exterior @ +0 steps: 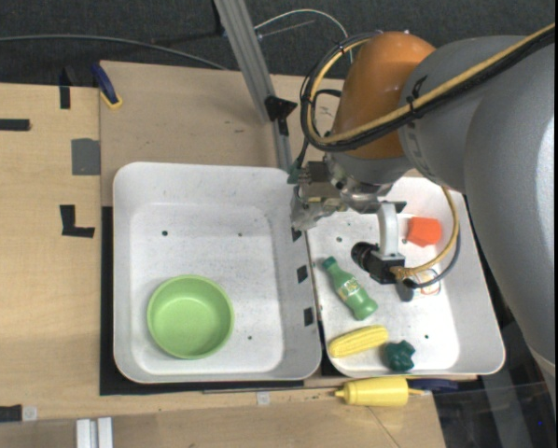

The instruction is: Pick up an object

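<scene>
Tool: the grey metal tool [309, 202] is down at the 11 o'clock corner of the right shallow white bin [452, 329], right by the rim it shares with the left shallow white bin [134, 250]. Honestly can't tell if it's apart or together, or clamped on anything.
Green bottle: a small green plastic bottle with a yellow label [347, 289] lies tilted mid-bin on the right, cap toward 11 o'clock. It's at 5 o'clock from the tool, not touching it.
Corn: a yellow toy corn cob [357, 342], at 6 o'clock from the bottle.
Dark lump: a small dark green chunk [398, 355], just beside the corn at its 4 o'clock.
Orange block: a little orange block [423, 231], toward the right bin's 1 o'clock.
Bowl: a lime green round bowl [190, 317], upright in the left bin's 7 o'clock corner.
Yellow bottle: a yellow squeeze bottle [375, 392] lies on the tan worktop [36, 278], just past the right bin's 6 o'clock rim.
</scene>
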Robot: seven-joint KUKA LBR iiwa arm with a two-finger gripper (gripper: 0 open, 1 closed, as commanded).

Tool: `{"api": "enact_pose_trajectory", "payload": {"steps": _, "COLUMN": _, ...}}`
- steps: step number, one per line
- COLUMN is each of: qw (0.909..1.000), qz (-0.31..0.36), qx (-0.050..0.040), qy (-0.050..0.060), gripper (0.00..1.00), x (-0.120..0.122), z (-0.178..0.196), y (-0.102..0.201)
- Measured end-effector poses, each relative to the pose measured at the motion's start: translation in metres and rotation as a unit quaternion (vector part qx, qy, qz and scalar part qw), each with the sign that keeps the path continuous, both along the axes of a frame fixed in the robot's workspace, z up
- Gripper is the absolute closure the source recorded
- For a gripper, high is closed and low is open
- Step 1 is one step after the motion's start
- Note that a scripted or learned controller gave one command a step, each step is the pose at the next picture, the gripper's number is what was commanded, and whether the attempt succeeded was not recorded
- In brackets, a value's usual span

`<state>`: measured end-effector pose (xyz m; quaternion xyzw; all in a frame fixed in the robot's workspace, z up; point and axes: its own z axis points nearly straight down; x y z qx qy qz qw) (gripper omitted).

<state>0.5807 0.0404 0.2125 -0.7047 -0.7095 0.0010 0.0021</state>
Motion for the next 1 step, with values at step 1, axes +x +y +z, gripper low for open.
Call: {"api": "enact_pose_trajectory", "payload": {"steps": 1, "qw": 1.0, "qz": 0.0, "qx": 0.0001, "qy": -0.001, "gripper": 1.0, "x": -0.0168, "z": 0.0146, "y": 0.0457}}
